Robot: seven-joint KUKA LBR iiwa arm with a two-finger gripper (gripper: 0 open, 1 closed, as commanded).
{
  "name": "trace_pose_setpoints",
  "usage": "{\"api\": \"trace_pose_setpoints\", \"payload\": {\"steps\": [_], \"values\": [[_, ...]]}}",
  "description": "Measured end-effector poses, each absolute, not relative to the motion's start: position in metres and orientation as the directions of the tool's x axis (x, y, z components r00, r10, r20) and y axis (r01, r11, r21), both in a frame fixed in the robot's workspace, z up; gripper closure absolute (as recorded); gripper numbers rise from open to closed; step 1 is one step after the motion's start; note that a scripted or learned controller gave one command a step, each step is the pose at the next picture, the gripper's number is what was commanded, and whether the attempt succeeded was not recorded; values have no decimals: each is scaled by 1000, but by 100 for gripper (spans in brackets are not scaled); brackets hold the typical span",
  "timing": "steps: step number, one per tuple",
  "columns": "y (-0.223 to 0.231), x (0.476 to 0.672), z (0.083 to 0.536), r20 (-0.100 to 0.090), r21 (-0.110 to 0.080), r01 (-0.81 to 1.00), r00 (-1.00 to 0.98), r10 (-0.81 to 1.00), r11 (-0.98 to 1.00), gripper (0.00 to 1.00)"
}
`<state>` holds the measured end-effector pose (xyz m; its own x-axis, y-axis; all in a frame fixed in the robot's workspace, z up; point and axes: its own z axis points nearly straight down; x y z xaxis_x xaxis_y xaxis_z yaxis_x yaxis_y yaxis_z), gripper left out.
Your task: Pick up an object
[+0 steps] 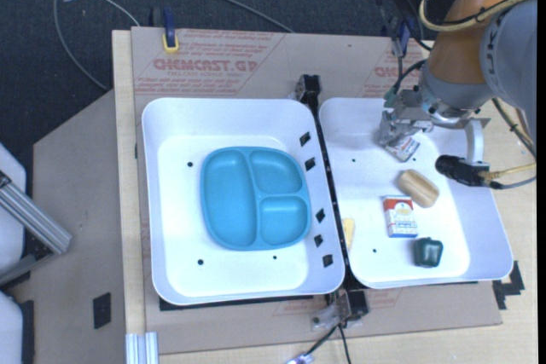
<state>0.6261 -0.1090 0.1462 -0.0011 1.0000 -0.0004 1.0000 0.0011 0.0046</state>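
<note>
green obj: nearest the cam, front of the right bin, small dark-green lump, lies free.
box: just behind the green one, small red/white carton lying flat; print too small to read.
yellow bit: thin sliver at the right bin's left wall, near the divider; can't ID it.
bread roll: tan, oblong, mid right bin, just behind the box, apart from it.
left bin: holds a blue 3-compartment plate, compartments bare.
gripper: far-left part of the right bin, pointing down, low over the floor w/ a grey/white piece at its tip. Fingers: can't tell if open or shut, metalwork blurs together at this res. Nothing visibly held.
arm: grey w/ orange band, comes in from the right over the bin's far corner.
step (my read): picking a target / pre-grasp. Roll is the closest pickable, near the gripper on its front-right side.
how to do well: centre over the roll, align jaws across its short axis, descend straight, close, lift slow, confirm obj betw fingers before calling it a pick. Stay off the bin wall.
risk: roll is rounded, may squirt out; box lies flat, hard to get under.
writing: board behind the bins reads "CHEMCAST GP" in red, repeated fainter at the far right; smaller lines unreadable.
</note>
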Motion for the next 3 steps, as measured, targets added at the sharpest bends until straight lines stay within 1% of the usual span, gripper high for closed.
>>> {"api": "trace_pose_setpoints", "payload": {"steps": [1, 2, 3], "values": [[-102, 634, 204, 0, 6, 1000, -2, 1000, 2, 100], [-102, 635, 241, 0, 5, 1000, -1, 1000, 1, 100], [-62, 598, 235, 2, -5, 1000, -2, 1000, 2, 100]]}}
